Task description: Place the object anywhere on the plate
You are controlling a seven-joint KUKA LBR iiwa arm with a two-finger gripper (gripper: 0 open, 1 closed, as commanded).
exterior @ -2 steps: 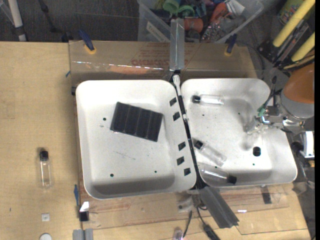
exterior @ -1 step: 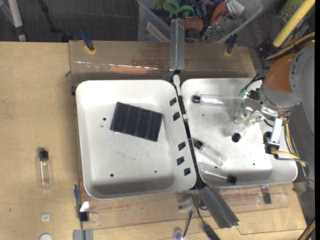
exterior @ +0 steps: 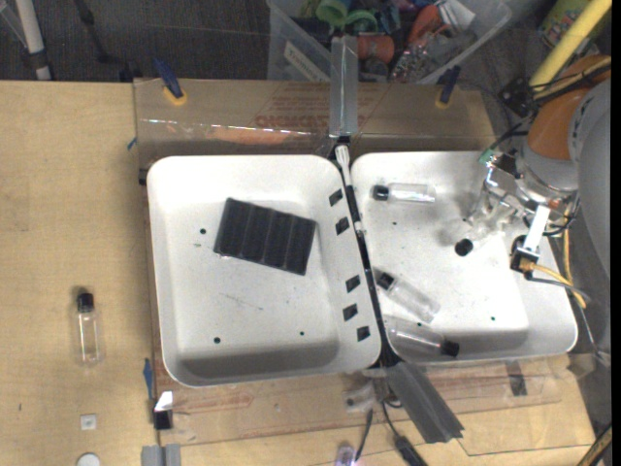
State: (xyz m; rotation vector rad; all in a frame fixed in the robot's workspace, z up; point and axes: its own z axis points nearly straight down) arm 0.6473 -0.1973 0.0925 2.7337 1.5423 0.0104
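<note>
The tool (exterior: 482, 223) hangs low at three o'clock in the right white bin (exterior: 505, 328), apparently pinching a clear plastic vial with a black cap (exterior: 473, 233). The dark ribbed rectangular plate (exterior: 265, 236) waits in the left white bin (exterior: 184, 348), so the carry is left. Three similar vials (exterior: 406, 193) lie nearby; the black divider (exterior: 351, 250) stands between.

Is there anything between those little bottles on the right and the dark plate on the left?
Yes: the raised divider where the two bins meet separates the vials from the black plate. The gripper would have to lift a vial over it.
</note>
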